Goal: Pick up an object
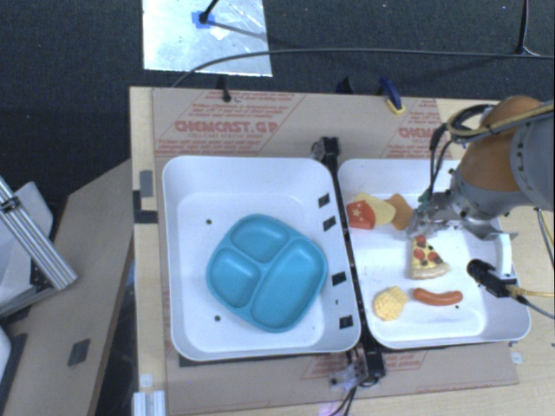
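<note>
- While the arm (512,159) reached in from the right, its gripper (425,225) hung low over the right bin (499,323), just above the top edge of the pizza slice (426,259).
- Whether the fingers were open or shut, I could not tell; they appeared as a dark, blurred cluster, and nothing was plainly seen between them.
- That pizza slice lay flat near the middle of the right bin, its crust towards the near side and its point up towards the gripper.
- Left of the gripper, a red and yellow toy (368,211) lay by the bin's inner wall, touching a tan, bread-like piece (401,210) just beside it.
- Below the pizza slice, a sausage (438,297) lay lengthwise across the bin floor.
- Near the sausage, to its left, sat a small yellow piece of corn (389,302).
- Over the bin's right rim, a black part with a cable (488,277) stuck out from the arm.
- Inside the left bin (186,232), a blue divided plate (265,271) rested flat, turned at an angle, with three compartments.
- Both bins stood side by side on a brown board (225,124) printed with red lettering.
- Beyond the board, a shiny silver sheet (205,24) lay on the dark floor, with a blue mark on it.
</note>
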Motion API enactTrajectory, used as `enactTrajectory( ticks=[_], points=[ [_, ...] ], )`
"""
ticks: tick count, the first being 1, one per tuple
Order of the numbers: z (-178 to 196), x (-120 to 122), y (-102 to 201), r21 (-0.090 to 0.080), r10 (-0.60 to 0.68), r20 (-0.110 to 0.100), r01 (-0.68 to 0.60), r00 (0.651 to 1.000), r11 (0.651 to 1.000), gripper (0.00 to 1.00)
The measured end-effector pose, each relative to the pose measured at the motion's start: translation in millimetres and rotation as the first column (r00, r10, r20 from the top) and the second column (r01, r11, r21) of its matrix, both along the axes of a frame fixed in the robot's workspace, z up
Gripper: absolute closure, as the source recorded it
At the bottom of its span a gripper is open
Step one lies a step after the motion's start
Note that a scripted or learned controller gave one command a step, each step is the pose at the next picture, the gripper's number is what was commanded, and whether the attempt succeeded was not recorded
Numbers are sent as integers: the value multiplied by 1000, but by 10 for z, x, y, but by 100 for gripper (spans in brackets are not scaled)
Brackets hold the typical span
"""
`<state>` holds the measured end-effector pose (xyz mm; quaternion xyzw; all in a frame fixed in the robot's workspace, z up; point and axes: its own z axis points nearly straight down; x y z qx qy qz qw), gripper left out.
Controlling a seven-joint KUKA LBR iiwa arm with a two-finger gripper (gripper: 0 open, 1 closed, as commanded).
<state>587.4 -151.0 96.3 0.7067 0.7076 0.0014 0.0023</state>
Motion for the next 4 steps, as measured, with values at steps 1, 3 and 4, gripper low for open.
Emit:
enactTrajectory(
  ticks=[1,3,4],
  points=[
    [548,-45,-89,-1,-1,0,1,1000,1000,100],
    [1722,-37,-39,-1,4,1,-4,1000,1000,100],
    [1729,-124,446,2,8,-4,-8,1000,1000,100]
  ],
)
